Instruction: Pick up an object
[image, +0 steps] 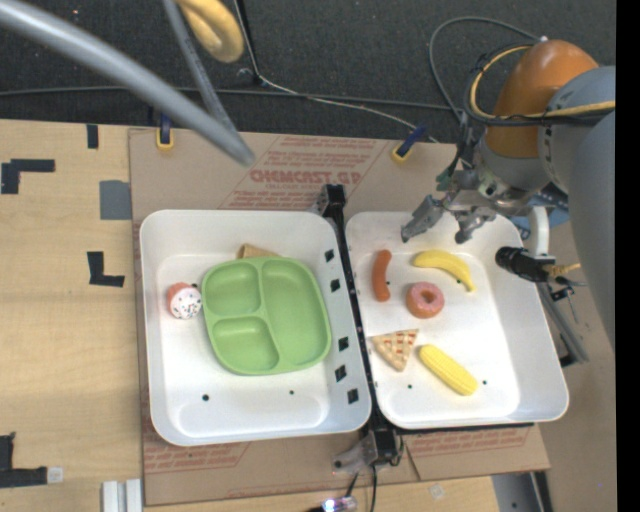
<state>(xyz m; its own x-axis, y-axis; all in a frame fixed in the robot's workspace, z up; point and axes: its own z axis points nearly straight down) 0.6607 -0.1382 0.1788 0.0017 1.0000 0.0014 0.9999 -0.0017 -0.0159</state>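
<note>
Green tray (268, 318), yellow banana (445, 266), pink doughnut (425, 299), red sausage (382, 275), yellow corn (448, 370), white bins (170, 400).

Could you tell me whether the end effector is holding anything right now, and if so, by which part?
Nothing is held. The end effector hangs open above the right bin, just up and left of the banana, with nothing between its fingers.

Below gripper (437, 222), right bin (500, 395): banana (444, 265), sausage (381, 275), doughnut (425, 299), waffle (396, 349), corn (447, 370). Left bin (165, 390): tray (266, 315), possibly cupcake (184, 301).
</note>
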